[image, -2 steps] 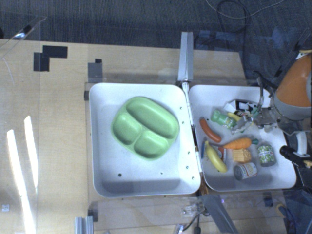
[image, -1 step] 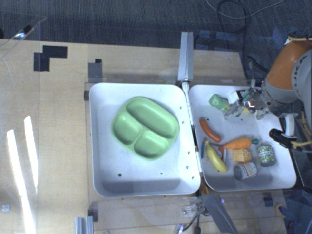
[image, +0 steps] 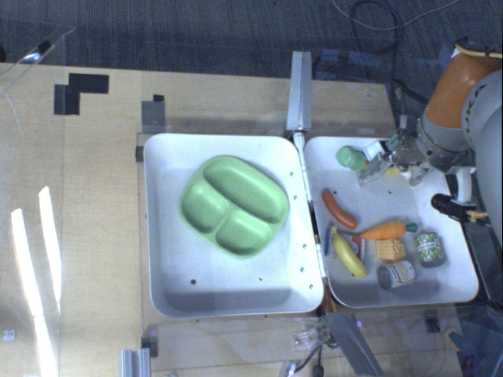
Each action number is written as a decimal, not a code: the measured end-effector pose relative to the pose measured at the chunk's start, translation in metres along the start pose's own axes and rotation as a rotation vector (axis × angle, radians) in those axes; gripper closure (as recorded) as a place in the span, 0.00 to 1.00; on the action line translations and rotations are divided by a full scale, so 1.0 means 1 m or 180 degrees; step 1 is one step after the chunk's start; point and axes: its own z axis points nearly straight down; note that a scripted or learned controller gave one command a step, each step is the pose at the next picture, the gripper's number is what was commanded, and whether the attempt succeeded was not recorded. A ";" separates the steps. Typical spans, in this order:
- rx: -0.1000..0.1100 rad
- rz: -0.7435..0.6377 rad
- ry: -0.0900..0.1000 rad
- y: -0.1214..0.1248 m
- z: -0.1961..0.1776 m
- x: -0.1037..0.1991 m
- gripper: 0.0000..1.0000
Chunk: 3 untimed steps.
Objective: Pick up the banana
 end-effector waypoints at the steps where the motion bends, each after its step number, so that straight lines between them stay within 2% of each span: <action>1: -0.0005 -0.0019 -0.0003 0.000 0.000 0.000 0.00; 2: -0.0147 -0.0340 -0.0087 -0.016 -0.125 0.029 0.00; 3: -0.0142 0.0248 -0.0068 -0.066 -0.009 0.013 0.00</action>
